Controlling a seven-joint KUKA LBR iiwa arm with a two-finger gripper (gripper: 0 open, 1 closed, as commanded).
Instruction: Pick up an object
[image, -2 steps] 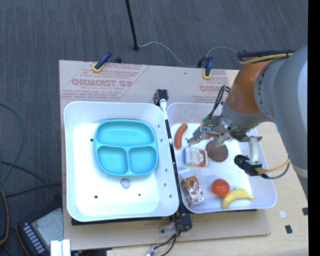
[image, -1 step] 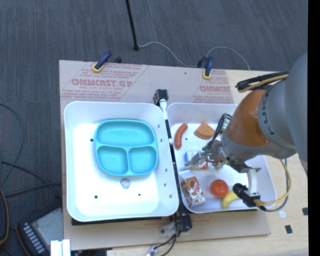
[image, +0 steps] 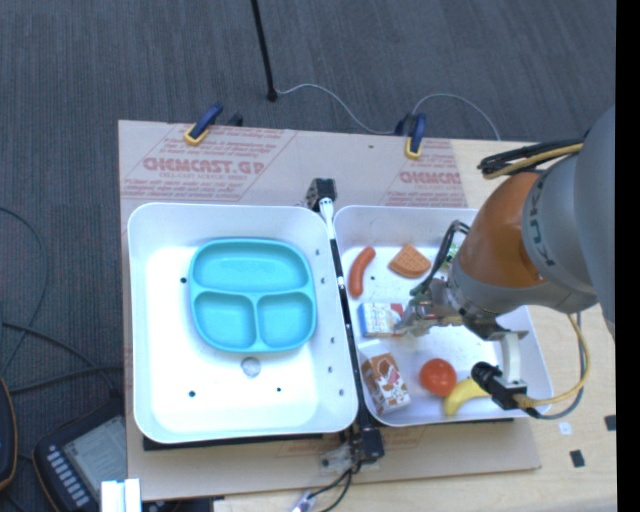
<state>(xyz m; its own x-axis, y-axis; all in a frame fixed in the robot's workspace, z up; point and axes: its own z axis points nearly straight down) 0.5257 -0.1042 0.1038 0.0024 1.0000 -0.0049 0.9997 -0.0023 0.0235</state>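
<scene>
My gripper hangs low in the right bin, near its middle. It is right beside a small white and blue packet, touching or nearly touching the packet's right edge. A red sausage lies at the bin's far left, and an orange wedge lies beside it. In front of the gripper are a red tomato, a yellow banana and a brown carton. The arm's wrist covers the bin's right part.
The left bin holds a light blue divided plate. A black cable end hangs over the banana. Two clamps hold the cardboard base at the back. The rim between the bins runs just left of the packet.
</scene>
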